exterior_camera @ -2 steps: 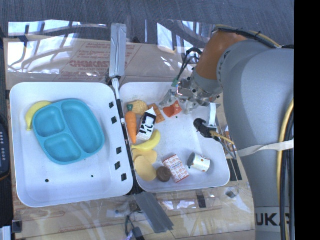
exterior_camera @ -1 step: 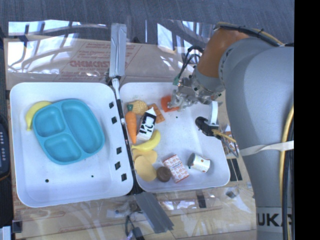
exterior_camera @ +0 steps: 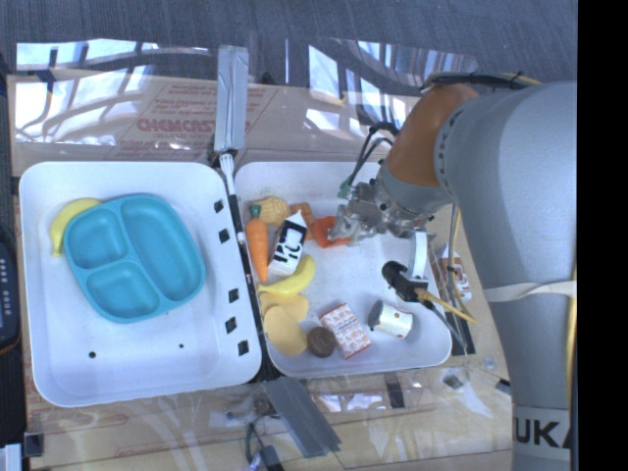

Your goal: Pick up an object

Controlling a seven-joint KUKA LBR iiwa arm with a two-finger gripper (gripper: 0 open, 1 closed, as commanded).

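Your likeliest target is the orange-red piece [exterior_camera: 325, 232] lying near the back of the right bin [exterior_camera: 432, 351], because the gripper [exterior_camera: 345, 226] sits right over its right edge, low among the clutter. I judge that to be the object being tried for, though the task names none in particular, so any item here would count. Whether anything is actually between the fingers you cannot tell from this slant; the wrist housing covers them.

Just left of that piece a black-and-white carton [exterior_camera: 287, 244] lies tilted, leaning against a carrot [exterior_camera: 257, 247] that runs along the bin's left wall. A banana [exterior_camera: 291, 279] curves just below the carton, touching it, so you should expect a crowded grasp: closing on the orange-red piece could nudge the carton as well.

Behind the carton sits a small yellowish lump [exterior_camera: 272, 208] (hard to name at this size). Toward the front lie pale round slices [exterior_camera: 285, 328], a dark brown disc [exterior_camera: 321, 340], a red patterned box [exterior_camera: 345, 329] and a tipped white cup [exterior_camera: 393, 320], well apart from the gripper and easier to reach singly.

The arm [exterior_camera: 510, 204] comes in from the right and bends down steeply, which is why it hides its own tool.

The left bin [exterior_camera: 39, 361] holds a blue divided plate [exterior_camera: 132, 255] with a second banana [exterior_camera: 65, 220] tucked under its left rim.
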